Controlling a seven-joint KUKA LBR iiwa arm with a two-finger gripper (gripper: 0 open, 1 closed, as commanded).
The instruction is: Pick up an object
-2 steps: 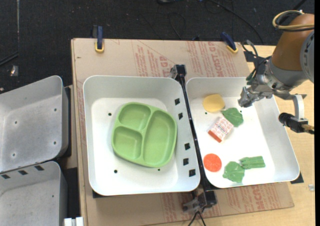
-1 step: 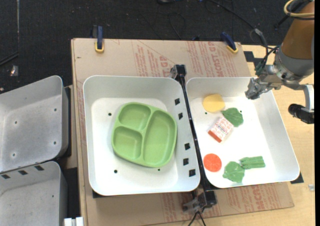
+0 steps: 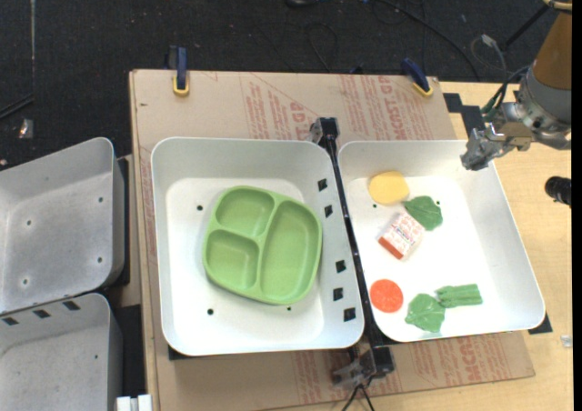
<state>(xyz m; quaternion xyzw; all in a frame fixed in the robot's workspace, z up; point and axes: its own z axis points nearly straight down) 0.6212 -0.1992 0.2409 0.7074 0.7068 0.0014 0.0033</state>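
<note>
Hovering over the far right corner of the right bin (image 3: 509,218), my fingers (image 3: 476,156) hang above its rim, and I cannot tell whether they are spread or pressed together. Nothing sits between them. Below lie a yellow piece (image 3: 388,187), a small red-and-white box (image 3: 400,236), an orange disc (image 3: 386,295) and green pieces (image 3: 425,213). A green divided tray (image 3: 263,245) fills the left bin (image 3: 173,218).

The arm (image 3: 555,55) is cut off at the edge at about two o'clock; its gripper (image 3: 479,150) looks too small.
</note>
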